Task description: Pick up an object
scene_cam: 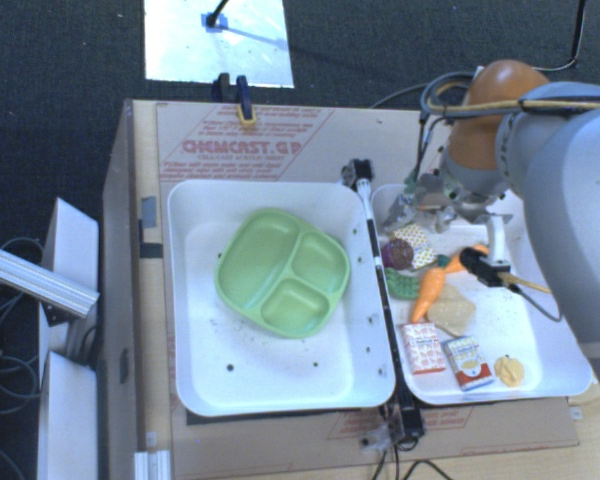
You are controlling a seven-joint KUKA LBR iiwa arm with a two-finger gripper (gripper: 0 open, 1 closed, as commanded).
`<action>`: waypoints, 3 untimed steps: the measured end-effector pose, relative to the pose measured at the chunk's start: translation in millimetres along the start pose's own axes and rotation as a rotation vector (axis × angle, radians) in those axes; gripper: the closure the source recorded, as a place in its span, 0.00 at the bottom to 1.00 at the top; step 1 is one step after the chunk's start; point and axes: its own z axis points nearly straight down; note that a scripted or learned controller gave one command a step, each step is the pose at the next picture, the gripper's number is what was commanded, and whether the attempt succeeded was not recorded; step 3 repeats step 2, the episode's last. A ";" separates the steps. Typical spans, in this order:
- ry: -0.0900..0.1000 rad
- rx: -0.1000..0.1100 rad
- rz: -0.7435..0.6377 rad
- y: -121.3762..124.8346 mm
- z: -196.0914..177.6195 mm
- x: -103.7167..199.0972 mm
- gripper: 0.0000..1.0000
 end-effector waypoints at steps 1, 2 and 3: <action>-0.002 -0.003 -0.003 0.9 -11.1 -0.2 1.00; 0.001 -0.004 -0.001 -68.7 -140.7 65.9 1.00; 0.001 -0.004 -0.001 -68.7 -140.7 65.9 1.00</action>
